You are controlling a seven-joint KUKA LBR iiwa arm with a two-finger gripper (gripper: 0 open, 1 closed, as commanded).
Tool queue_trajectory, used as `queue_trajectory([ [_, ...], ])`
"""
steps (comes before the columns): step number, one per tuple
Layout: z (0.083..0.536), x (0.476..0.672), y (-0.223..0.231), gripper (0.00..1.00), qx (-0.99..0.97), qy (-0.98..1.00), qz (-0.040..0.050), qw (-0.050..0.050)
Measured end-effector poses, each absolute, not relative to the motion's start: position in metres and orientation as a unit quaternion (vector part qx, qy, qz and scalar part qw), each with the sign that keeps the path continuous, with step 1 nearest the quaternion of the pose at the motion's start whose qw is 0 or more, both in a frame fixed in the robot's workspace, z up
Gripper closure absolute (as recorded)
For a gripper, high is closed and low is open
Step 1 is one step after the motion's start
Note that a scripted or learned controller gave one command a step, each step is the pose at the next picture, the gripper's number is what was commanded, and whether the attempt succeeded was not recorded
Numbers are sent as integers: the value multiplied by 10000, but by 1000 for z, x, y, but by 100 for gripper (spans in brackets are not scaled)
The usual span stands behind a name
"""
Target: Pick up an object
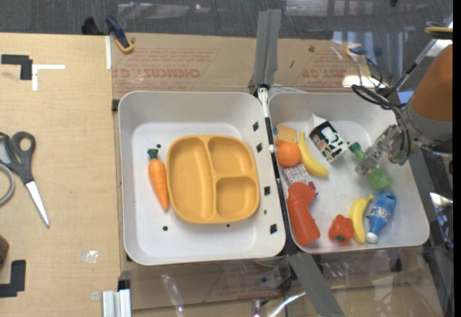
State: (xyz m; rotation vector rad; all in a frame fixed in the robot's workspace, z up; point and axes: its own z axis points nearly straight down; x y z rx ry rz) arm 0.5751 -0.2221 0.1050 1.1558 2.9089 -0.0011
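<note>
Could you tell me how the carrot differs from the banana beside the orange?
The carrot is orange with a green top; the banana is yellow. The carrot lies in the left bin beside the yellow plate, while the banana lies in the right bin against the orange. The carrot is straight, the banana curved. Both are long and lie flat.

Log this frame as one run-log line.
stage: reaching | pincer: in right bin, over green toy | grasp: unconfirmed | left bin: tray, carrot
</note>
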Motion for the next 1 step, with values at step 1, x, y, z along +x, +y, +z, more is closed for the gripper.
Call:
queue_trajectory([
  [1,213,569,-176,100,3725,9280,-1,13],
])
